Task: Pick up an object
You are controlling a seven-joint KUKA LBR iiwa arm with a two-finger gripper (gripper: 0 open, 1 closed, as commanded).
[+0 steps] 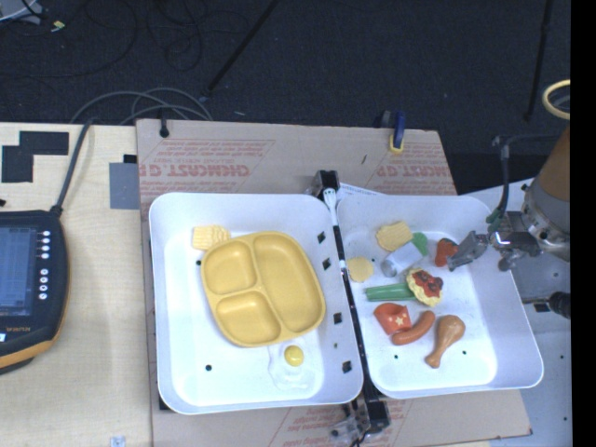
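Gripper (468,250) over right bin (507,366) – grip state unclear, cardboard (279,156) print (mirrored) – unreadable

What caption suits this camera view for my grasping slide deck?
Grey two-finger gripper reaches into the right white bin of toy food; a yellow divided plate lies in the left white bin.

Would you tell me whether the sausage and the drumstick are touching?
Touching: the camera view shows the sausage's right end meeting the drumstick with no gap.
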